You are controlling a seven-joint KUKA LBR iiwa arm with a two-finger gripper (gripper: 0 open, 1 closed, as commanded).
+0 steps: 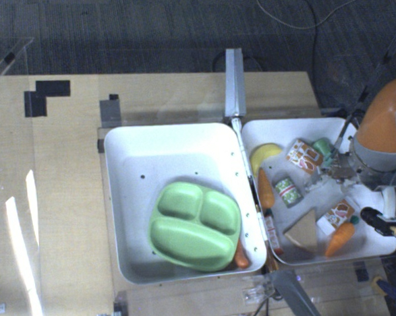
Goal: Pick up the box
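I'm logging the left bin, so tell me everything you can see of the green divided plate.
The green divided plate is pale green, looks like moulded plastic, with rounded corners and three shallow compartments: two smaller ones toward the far side, one long one nearer the camera. It lies flat, face up, turned at a slant, in the near right part of the left bin. A small orange thing pokes out from under its near right edge.

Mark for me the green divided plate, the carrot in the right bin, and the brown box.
green divided plate (195, 225), camera view, on its centre ridge.
carrot (339, 239), camera view, mid-body.
brown box (301, 233), camera view, on its top face.
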